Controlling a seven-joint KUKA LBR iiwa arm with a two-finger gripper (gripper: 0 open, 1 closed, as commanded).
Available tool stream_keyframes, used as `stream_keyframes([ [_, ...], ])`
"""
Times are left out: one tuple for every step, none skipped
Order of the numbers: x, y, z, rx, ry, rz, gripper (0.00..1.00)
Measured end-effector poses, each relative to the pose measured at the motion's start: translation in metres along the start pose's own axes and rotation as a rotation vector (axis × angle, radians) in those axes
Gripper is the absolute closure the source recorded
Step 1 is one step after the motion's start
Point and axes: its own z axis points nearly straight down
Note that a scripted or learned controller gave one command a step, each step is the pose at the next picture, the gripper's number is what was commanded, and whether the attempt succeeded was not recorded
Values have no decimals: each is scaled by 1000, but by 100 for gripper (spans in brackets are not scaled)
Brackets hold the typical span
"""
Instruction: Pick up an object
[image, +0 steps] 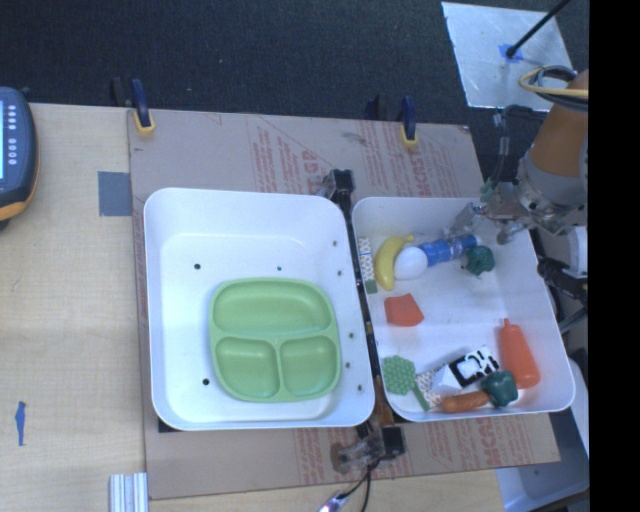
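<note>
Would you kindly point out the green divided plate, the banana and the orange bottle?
green divided plate (272, 305): camera view, its upper compartment.
banana (386, 262): camera view, mid-body.
orange bottle (519, 358): camera view, its body.

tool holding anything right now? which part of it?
Cannot be told. The tool sits low over the right bin's far right corner, beside the blue item and green piece, but no object shows between its tips.

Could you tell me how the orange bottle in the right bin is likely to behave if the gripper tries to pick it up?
The orange bottle lies on its side, rounded, so it may well roll if nudged. Its smooth, plastic-looking surface could slip. It lies close to the right bin wall, likely leaving little room on that side.
</note>
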Motion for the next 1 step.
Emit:
stream_keyframes([
  [39,-97,22,24,7,2,0],
])
